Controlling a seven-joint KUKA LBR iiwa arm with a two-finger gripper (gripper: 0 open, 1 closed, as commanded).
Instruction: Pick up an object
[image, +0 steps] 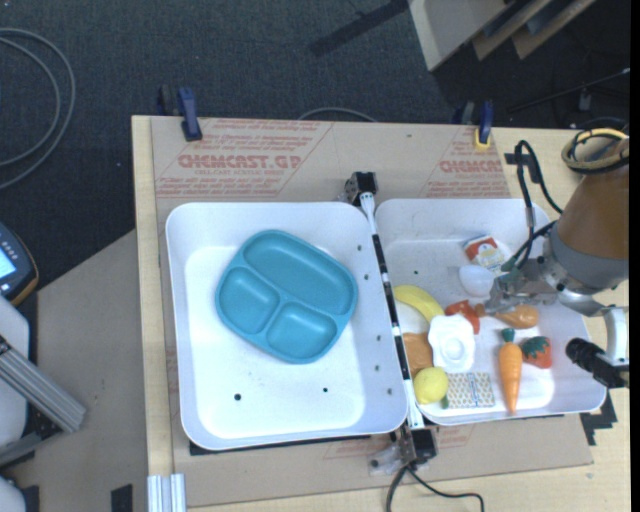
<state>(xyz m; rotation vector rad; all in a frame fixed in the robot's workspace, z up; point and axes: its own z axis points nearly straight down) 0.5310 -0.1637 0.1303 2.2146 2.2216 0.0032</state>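
Jaws: I cannot tell their state; my gripper (507, 292) sits low over the right bin (430, 228).
Carrot (510, 377): lying below the gripper.
Banana (418, 301): left of the gripper.
Blue divided plate (287, 295): left bin (200, 330).

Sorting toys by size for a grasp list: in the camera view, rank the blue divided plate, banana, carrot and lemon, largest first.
1. Blue divided plate
2. Banana and carrot, too alike to rank
3. Lemon
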